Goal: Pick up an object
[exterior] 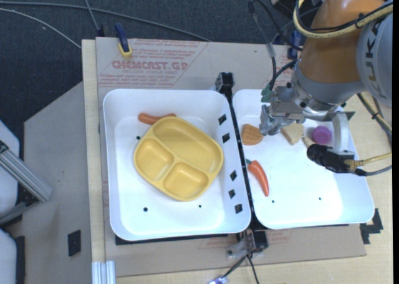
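One fixed camera looks down at a slant from above the counter [162,67], taking in both white bins, the left bin [118,170] and right bin [324,205], with the arm [340,39] entering from the right.

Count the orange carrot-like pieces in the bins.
2: one carrot in the right bin near the divider, another behind the yellow tray. The arm may hide more.

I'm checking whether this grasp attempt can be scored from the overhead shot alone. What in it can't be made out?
- Gripper: the wrist above it hides the fingertips, so open or shut is unclear.
- Tan block: partly covered by the gripper housing; its full shape is hidden.
- Purple object: small and partly behind the arm; its identity is unclear.
- Orange item in the left bin: the yellow tray covers one end.
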{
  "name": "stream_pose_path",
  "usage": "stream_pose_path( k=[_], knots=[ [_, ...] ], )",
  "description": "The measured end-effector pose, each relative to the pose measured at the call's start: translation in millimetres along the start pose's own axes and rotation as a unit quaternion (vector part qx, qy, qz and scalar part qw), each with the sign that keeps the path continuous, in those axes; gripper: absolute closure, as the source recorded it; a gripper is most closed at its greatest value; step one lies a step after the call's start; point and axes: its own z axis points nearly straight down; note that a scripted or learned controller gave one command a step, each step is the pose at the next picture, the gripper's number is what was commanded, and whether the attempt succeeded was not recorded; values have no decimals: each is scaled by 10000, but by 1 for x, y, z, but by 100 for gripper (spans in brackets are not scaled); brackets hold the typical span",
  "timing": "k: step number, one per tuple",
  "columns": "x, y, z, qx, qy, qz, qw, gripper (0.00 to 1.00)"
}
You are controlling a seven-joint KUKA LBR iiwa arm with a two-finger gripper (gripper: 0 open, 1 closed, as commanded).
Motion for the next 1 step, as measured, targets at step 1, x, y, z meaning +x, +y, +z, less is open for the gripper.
stream_pose_path(
  k=[1],
  knots=[
    [53,10,10,-14,-5,7,10000,100]
  ],
)
